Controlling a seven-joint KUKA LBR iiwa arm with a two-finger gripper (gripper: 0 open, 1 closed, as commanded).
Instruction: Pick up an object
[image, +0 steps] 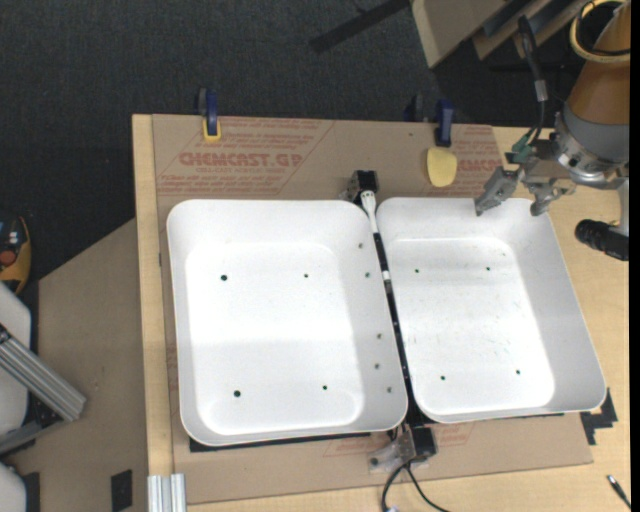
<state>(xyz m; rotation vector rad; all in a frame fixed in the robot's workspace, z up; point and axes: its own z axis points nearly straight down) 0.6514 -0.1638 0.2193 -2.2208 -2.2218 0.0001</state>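
Pincer spread wide; nothing between fingers.

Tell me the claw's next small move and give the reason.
Probably a short slide left along the bench toward the yellow object. The claw hangs open with nothing between its fingers, above the far edge of the right bin, and that small yellow piece lies on the brown board just outside the bin, beside a blue clamp. It seems the nearest thing to pick.

My hand looks like dull grey metal; the bins are smooth white plastic (faintly scuffed), the desk matt brown board.
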